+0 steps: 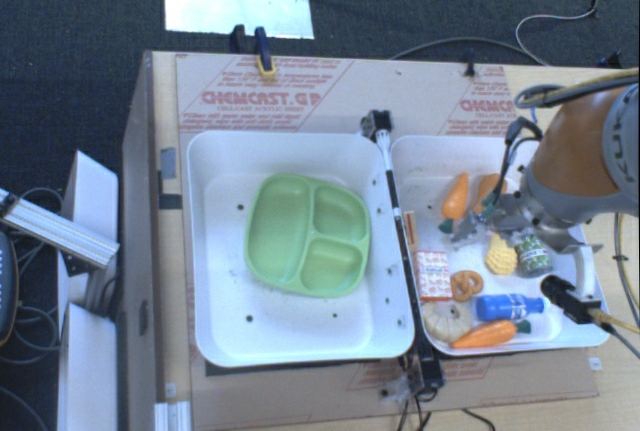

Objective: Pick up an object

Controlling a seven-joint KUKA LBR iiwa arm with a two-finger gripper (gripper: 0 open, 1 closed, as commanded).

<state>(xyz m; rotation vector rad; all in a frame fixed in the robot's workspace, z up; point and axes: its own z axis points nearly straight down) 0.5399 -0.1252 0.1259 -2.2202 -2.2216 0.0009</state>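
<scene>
Carrot (456, 196) beside pincer (476, 221), pretzel (466, 284) near.

Arm (590, 154) cut off by right edge; gripper (478, 217) blurred; arm covers part of right bin (430, 154).

Claw (478, 219) among right-bin (440, 159) toys

Sheet under my bins (300, 89): "CHEMCAST GP" in red, printed again at the right end, partly cut off by my arm.
Smaller print there: too small to read.
</scene>
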